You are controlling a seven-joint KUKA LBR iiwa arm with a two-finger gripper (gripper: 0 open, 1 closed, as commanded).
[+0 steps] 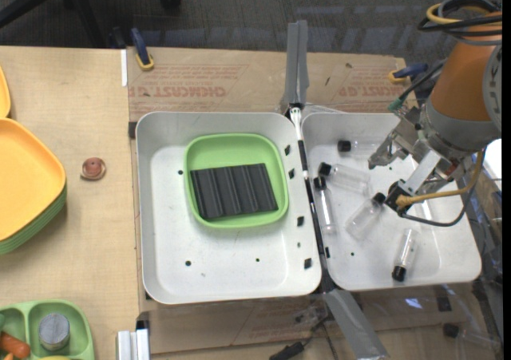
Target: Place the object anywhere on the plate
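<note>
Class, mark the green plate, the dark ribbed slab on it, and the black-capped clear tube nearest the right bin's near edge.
green plate [233, 148]: camera view, bare far rim.
dark ribbed slab [234, 191]: camera view, its middle.
clear tube [405, 250]: camera view, glass body.

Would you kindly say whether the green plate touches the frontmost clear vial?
Apart: the camera view shows the green plate in the left bin, the clear vial in the right bin.

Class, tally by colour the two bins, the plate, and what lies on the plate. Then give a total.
White: 2, the shallow white plastic bins
Green: 1, the square green plastic plate
Dark grey: 1, the ribbed dark grey rectangular slab
Total: 4
</note>
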